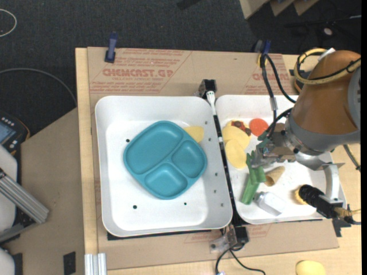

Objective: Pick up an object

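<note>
My gripper (265,155) hangs low over the middle of the right bin (287,217), with the orange-banded arm coming in from the right. Its tip is right at the upper end of a long green object (250,187) that lies slanted toward the bin's front left. Whether the green object sits between the fingers is hidden by the wrist. Two pale yellow pieces (234,143) lie just left of the gripper, and an orange-red round item (259,125) is behind it. A tan cone (274,176) lies just below the gripper.
A grey-white small bottle (268,203) lies near the right bin's front edge. The left bin (114,205) holds a teal divided plate (165,159) with a yellow item (195,133) at its far right edge. A yellow object (309,267) lies off the bench at the front right.
</note>
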